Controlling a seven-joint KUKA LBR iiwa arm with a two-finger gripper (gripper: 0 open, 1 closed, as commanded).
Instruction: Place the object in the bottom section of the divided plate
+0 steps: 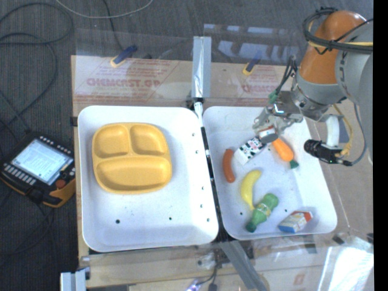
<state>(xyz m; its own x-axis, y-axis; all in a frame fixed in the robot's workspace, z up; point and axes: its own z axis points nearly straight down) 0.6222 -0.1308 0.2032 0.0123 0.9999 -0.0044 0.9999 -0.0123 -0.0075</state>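
The task does not name its object, so I cannot tell which of the toys it means. All the toys are lying in the right bin [321,193]. The gripper [268,128] is hanging over the far part of this bin, near the far edge, and just below it a small white box with dark marks [248,149] is lying tilted. It is not visible whether the gripper is grasping this box or anything else; whether the gripper is released or clenched, I cannot tell. An orange carrot [283,150] with a green end is lying just beside the box, toward the right edge. A reddish sausage [228,164] is lying near the left wall of the same bin. A yellow banana [249,187] is resting about in the middle of the bin. A green bottle [262,211] is lying on its side toward the near edge, close to the banana. A small carton with red and blue colours [296,221] is sitting near the near right corner.

The yellow divided plate [131,157] is sitting in the left bin [151,229], in its far left part. Its two small sections are facing the far edge, and the one large section is facing the near edge. The grey arm [339,47] with the orange band is reaching in from the right side, above the far right corner of the right bin.
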